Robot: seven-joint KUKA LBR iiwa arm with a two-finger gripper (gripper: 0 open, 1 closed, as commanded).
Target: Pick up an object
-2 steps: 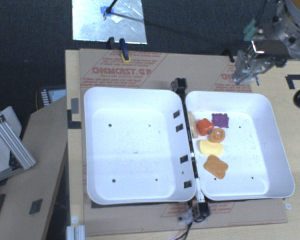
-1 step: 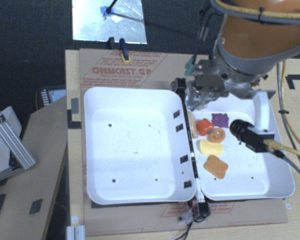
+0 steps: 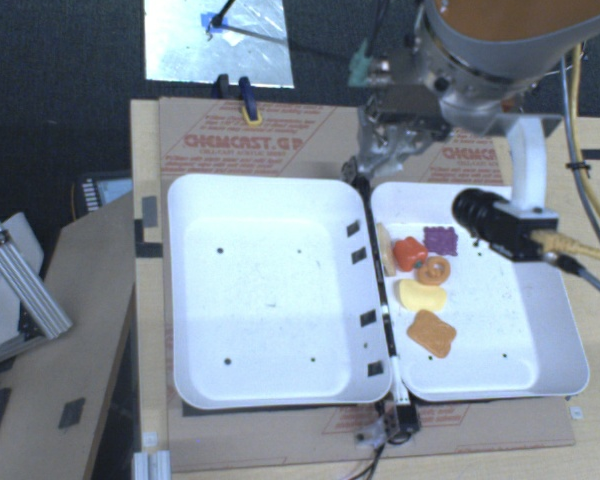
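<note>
Overhead, you have 2 shallow white bins side by side on a cardboard sheet (image 3: 280, 133) printed in red with "CHEMCAST", readable at the far edge. Your left bin (image 3: 265, 288) is the larger open area: a smooth white plastic floor with rounded corners and a few small dark dots. Your right bin (image 3: 520, 348) has free floor along its near and right sides, since its contents crowd the left part beside the black clips on the shared divider.

Your grey arm (image 3: 500, 28) with its orange band fills the upper right, and the gripper (image 3: 385, 153) hangs over the far edge of the bins, just above the divider. You cannot tell from this angle whether the jaws are spread or pressed together, and nothing shows between them. A black cylindrical camera unit (image 3: 495, 223) on a white bracket juts over the right bin's far part.

Your candidate objects sit in a tight cluster, well apart from the gripper: an orange bread-like slab (image 3: 432, 333) nearest you, a smooth yellow piece (image 3: 421, 295) just beyond it, a red rounded item (image 3: 408, 253), a purple knobbly block (image 3: 440, 239), and a small orange ring (image 3: 436, 269) between them. A thin tan strip (image 3: 385, 248) lies against the divider wall.

Behind the bench, a crinkled silver foil square (image 3: 218, 26) lies on dark carpet.
</note>
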